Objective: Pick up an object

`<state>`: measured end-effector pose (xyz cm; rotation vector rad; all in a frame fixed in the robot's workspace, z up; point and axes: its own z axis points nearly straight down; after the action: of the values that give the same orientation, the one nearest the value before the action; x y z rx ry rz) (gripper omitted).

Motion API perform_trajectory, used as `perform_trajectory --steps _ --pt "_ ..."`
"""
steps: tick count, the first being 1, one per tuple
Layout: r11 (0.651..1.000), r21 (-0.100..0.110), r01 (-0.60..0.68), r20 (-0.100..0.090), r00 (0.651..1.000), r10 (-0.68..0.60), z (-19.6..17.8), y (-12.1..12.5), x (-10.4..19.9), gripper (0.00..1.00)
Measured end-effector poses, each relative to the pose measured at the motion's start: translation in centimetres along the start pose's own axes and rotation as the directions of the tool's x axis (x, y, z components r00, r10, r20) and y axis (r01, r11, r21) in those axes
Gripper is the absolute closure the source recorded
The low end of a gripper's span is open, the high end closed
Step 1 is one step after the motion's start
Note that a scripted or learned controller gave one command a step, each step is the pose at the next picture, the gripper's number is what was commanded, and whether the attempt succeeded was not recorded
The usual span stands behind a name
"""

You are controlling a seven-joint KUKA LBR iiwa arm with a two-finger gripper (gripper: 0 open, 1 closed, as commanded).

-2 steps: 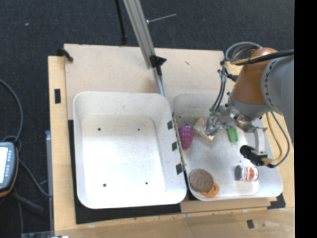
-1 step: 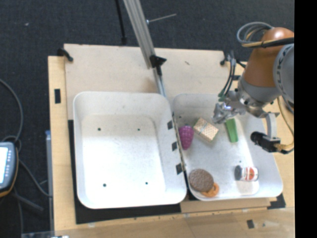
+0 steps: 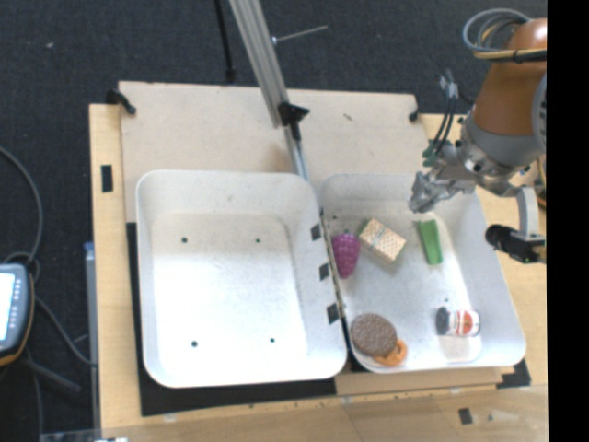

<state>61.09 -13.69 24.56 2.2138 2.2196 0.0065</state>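
From above, the two-finger metal gripper point(image 3: 422, 197) hangs over the right-hand shallow white bin's point(image 3: 492, 274) far edge; its opening cannot be told. Just below it lies a flat green oblong block point(image 3: 430, 242), beside a tan speckled cube point(image 3: 382, 240).

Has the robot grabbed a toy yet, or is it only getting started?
Nothing is picked up yet. The green block, tan box, purple toy, brown disc and small red-and-white thing all lie in the right bin. In hand: the gripper hangs above the green block. Left to do: go down, close on something, and lift it.
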Motion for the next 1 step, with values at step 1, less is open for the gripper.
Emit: perform_trajectory --steps 1 --pt "1.000 0.007 0.003 -0.003 1.000 -0.003 -0.27 -0.03 4.26 1.00"
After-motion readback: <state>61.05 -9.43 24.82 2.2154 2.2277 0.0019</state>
